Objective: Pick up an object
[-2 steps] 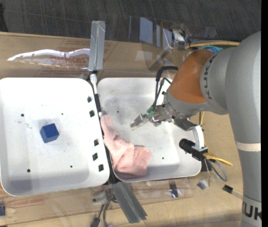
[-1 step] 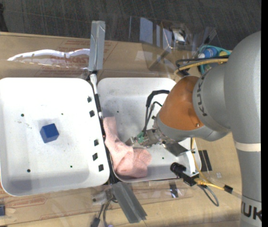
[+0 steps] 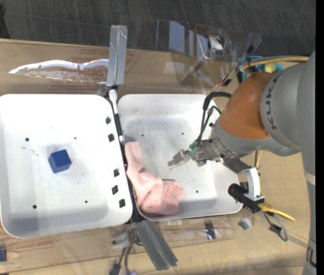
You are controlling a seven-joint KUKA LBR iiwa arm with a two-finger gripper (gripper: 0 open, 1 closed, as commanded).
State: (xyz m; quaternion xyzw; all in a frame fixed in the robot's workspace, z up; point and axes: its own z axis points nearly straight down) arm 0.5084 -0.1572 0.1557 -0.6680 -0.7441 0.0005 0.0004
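Two white bins on a bench, seen from above at a slant. Nearest the viewer, a pink cloth point(image 3: 150, 187) lies crumpled in the near left corner of the right bin point(image 3: 162, 119). Its bulk is bunched against the near wall, and a narrower strip runs away from the viewer along the divider between the bins. Small black tabs point(image 3: 115, 172) are spaced along that divider.

A little farther back, a blue cube point(image 3: 60, 160) rests alone on the floor of the left bin point(image 3: 82, 130), left of centre and clear of every wall.

At about the same depth, the gripper point(image 3: 176, 160) stands over the middle of the right bin, above bare white floor, pointing toward the left of the view. The pink cloth lies to its left and somewhat nearer the viewer, close by but not touching it; a band of bin floor separates the two. The blue cube is well apart from the gripper, across the divider in the other bin. How far the gripper is open cannot be told at this angle, and neither object is seen in its hold.

Behind the gripper, the orange band point(image 3: 248, 110) and the grey arm point(image 3: 291, 107) extend to the right edge. Farthest back, brown cardboard point(image 3: 36, 53) borders the bins, with a strip of clear plastic film point(image 3: 59, 69) lying on it, and a grey bar point(image 3: 117, 50) rises from the far end of the divider.
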